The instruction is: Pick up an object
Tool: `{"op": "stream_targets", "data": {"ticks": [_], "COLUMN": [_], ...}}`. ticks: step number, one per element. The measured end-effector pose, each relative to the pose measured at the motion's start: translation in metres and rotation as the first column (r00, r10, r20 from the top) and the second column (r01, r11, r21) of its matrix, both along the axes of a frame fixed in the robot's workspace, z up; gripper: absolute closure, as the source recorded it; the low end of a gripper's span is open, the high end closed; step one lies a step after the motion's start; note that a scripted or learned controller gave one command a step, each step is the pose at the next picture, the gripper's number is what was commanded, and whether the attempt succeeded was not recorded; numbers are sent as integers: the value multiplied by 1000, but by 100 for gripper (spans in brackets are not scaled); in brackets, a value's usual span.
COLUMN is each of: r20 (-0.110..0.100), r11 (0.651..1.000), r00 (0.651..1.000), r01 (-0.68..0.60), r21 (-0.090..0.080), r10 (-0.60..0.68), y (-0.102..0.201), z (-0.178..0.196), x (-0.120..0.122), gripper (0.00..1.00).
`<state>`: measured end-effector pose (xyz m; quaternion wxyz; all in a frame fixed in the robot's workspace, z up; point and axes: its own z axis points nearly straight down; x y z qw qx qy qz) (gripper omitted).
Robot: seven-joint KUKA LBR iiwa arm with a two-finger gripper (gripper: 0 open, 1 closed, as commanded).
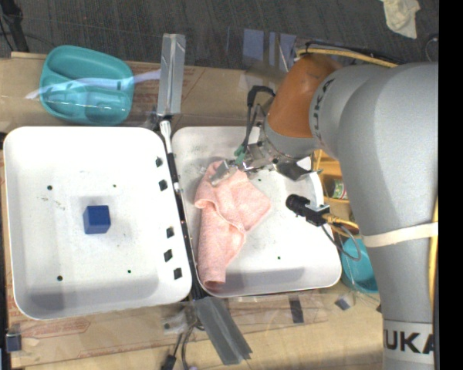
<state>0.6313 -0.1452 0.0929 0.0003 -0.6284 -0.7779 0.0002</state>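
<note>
A crumpled pink cloth [225,214] lies in the right bin [293,277], stretching from the bin's upper middle down along its left wall. My gripper [239,164] is low over the cloth's top edge and seems to touch the fabric there. The grey arm with its orange band [297,102] comes in from the right and covers the bin's right side. A small blue cube [97,219] rests alone in the left bin [31,168], far from the gripper.
A teal plastic scoop-like object [85,85] sits on the bench behind the left bin. A divider with black clips [172,206] separates the bins. A black connector [305,206] juts from the arm over the right bin.
</note>
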Motion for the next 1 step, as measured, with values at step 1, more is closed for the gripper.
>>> {"op": "stream_targets", "data": {"ticks": [1], "r20": [1], "r11": [1000], "r00": [1000], "r01": [-15], "r21": [-1], "r10": [15], "y": [50], "z": [0], "x": [26], "gripper": [0]}}
